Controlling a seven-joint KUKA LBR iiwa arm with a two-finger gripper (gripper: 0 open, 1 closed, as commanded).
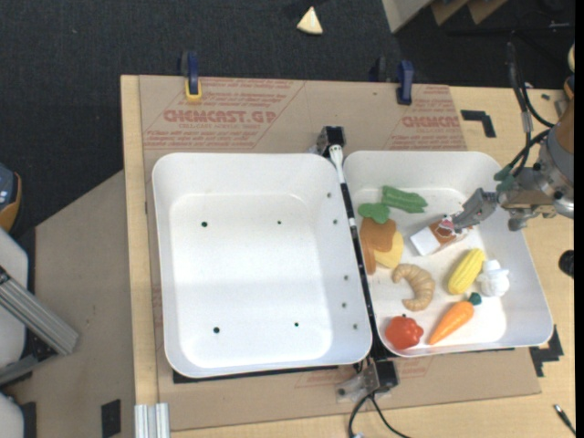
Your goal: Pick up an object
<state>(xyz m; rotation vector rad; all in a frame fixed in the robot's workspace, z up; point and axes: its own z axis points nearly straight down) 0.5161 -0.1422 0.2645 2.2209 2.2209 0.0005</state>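
The right bin holds the toys. A green pod lies at the back. Beside the divider is an orange and yellow fruit with a green top. A tan croissant, a yellow corn cob, a small white bottle, an orange carrot and a red tomato lie toward the front. A small white and red block sits mid-bin. My gripper reaches in from the right, its tip just right of that block, close to it or touching.
The left bin sits beside the right one, a black divider strip between them. Both rest on a brown board held by two blue clamps at the back. Cables hang at the far right.
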